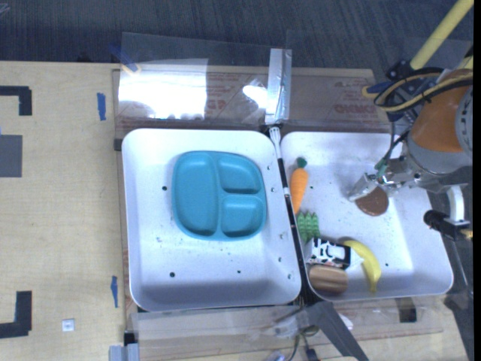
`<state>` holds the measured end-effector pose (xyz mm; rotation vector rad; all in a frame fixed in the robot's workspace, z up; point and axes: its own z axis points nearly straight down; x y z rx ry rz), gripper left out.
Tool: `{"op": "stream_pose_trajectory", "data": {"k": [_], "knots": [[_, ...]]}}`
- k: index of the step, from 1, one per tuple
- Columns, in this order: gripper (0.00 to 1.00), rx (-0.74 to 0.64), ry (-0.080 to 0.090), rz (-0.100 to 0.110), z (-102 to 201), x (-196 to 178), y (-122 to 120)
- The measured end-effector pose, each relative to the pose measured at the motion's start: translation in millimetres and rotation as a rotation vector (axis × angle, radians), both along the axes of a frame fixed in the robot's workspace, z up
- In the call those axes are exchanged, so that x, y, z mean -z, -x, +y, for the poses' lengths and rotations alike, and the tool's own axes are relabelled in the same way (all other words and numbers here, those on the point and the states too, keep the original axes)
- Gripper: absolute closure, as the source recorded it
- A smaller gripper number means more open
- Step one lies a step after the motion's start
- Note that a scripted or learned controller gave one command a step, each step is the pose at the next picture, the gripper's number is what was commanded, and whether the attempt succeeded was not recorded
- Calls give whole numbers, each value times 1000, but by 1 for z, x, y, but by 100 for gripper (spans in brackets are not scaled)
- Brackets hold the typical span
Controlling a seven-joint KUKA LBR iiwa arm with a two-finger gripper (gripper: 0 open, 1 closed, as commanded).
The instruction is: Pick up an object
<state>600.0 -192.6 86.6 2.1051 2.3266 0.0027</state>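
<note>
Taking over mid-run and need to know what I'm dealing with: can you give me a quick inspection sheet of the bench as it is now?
Surface: two white bins side by side; left bin, right bin.
Job's things: in the right bin, a carrot, a green block, a black-and-white toy, a banana, a brown round piece and a brown disc.
Clutter: blue divided tray in the left bin.
Grippers: gripper low over the right bin, right by the brown disc; grip not confirmed.
Cables: yellow and blue cables by the arm.
Surroundings: wooden bench, clear plastic sheet behind the bins.
</note>
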Motion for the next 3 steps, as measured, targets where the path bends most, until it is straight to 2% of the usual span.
{"op": "stream_pose_trajectory", "data": {"k": [1,2,3], "knots": [[100,-2,1,-3,0,-11,-1],[100,131,-9,3,-19,-28,-5],[100,415,-10,2,-1,0,-13]]}}
